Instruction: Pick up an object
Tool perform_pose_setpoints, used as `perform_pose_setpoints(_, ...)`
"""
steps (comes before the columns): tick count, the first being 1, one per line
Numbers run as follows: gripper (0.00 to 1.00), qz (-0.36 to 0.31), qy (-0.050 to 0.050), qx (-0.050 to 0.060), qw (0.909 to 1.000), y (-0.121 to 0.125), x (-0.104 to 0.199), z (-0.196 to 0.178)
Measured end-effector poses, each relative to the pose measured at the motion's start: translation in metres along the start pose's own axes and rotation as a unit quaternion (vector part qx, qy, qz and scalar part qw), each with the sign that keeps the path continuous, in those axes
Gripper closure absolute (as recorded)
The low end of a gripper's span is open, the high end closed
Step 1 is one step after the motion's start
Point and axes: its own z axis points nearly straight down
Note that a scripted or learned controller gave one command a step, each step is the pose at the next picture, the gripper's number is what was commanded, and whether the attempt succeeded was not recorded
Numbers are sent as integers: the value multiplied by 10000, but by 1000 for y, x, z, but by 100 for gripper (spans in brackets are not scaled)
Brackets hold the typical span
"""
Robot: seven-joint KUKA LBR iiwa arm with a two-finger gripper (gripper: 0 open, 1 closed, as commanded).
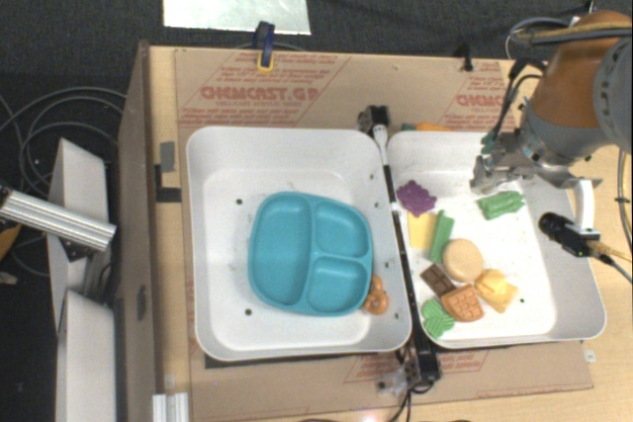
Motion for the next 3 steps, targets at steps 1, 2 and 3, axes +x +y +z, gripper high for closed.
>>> perform_pose_setpoints(1, 0, -12, -3, -5, 10000, 1, 1, 2)
perform_pose_setpoints(2, 0, -30, 7, 13, 10000, -5, 39, 61)
perform_pose_setpoints(3, 0, -1, 7, 24, 10000, -54, 19, 81)
